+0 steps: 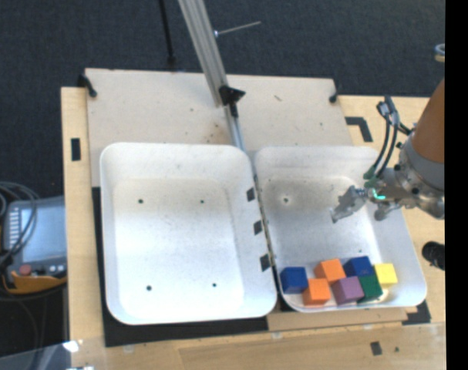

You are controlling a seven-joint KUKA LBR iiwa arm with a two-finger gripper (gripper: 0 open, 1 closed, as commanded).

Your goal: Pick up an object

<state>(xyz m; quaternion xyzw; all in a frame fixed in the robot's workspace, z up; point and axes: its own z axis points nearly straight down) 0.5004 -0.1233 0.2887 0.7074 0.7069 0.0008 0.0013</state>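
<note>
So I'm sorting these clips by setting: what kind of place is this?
Most likely a robotics lab test bench: two shallow white bins sit side by side on a wooden bench, the gripper hangs above coloured blocks, and a metal rail rises behind.

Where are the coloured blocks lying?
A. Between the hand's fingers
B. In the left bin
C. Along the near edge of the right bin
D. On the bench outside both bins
C: the blocks lie clustered at the near edge of the right bin.
</note>
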